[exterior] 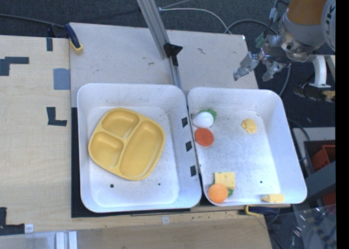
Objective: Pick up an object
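Nothing picked yet, the whole grasp is left for you. Your gripper point(257, 69) hangs at 1 o'clock, above the right bin's point(272, 133) far rim, fingers spread apart, holding and touching nothing. Candidates lie in that bin: yellow lump point(249, 126) nearest, red disc point(204, 137) centre-left, orange ball point(218, 193) at 6 o'clock.

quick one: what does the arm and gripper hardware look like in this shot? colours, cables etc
The arm has an orange band over a grey wrist section. Below it, the gripper is a grey metal two-finger unit with small green parts and thin dark cables around its mount.
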`<state>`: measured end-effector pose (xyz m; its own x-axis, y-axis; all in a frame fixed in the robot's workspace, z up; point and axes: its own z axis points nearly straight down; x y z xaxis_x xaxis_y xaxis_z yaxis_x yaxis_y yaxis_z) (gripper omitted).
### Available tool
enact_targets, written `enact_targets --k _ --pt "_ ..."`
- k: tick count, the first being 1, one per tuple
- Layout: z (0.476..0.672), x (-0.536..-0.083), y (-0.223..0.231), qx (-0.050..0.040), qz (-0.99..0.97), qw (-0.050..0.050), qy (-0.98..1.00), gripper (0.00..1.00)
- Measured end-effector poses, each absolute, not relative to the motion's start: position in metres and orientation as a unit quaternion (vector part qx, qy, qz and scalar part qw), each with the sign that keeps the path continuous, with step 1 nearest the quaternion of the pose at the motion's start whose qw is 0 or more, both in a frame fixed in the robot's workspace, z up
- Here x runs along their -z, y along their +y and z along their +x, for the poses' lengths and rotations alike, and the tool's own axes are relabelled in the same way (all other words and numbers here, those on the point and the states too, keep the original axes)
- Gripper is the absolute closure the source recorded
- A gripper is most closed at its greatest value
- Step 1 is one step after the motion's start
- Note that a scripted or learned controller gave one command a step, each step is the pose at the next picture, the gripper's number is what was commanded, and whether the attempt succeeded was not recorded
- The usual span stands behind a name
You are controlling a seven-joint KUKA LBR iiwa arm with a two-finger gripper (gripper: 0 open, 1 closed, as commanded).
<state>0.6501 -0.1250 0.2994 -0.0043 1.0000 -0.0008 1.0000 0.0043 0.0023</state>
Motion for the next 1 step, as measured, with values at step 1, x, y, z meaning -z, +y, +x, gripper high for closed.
enact_targets --k 1 --pt "0.6483 -0.3099 -0.1263 0.0015 0.706 0.001 0.708 1.0"
